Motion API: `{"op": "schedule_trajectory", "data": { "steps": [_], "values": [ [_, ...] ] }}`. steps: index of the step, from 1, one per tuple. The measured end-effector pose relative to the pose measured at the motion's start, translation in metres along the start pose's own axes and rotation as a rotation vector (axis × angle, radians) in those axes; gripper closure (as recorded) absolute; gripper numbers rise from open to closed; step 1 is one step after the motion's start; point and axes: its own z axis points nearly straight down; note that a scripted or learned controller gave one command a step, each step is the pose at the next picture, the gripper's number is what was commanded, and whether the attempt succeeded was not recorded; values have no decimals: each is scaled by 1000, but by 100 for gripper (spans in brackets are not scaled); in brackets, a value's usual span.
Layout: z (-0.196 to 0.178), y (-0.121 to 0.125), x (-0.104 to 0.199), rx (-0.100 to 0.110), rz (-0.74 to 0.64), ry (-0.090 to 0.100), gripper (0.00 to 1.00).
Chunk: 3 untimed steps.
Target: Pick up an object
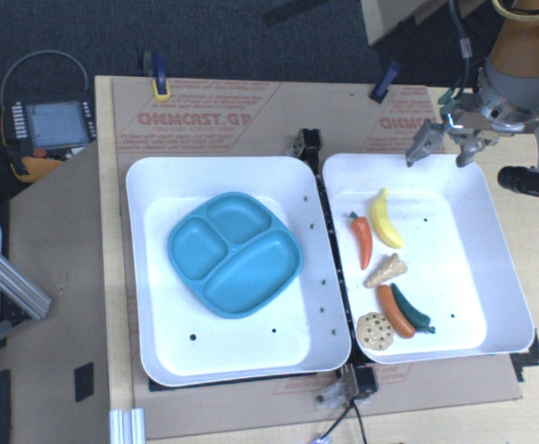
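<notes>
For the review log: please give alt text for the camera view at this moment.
The hand hangs open above the right bin's far edge, holding nothing. That bin holds a banana, chili pepper, hot dog, cookie and other toy food; the left bin holds a blue divided plate.

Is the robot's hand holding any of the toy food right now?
No, nothing is held. The hand hangs open over the far edge of the right bin, with no thing between its fingers. The banana lies in the bin.

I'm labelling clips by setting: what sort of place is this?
Probably a robotics lab bench: two white bins on a protective board, toy food like a banana, and a handheld control pendant at the side.
</notes>
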Motion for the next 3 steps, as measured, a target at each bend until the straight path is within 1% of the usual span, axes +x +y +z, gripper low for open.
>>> {"op": "schedule_trajectory", "data": {
  "steps": [1,2,3],
  "values": [
    [-10,3,1,-15,-3,-3,0],
    [38,3,10,-10,-4,-1,0],
    [87,-6,12,-13,-3,-2,0]
  ]
}}
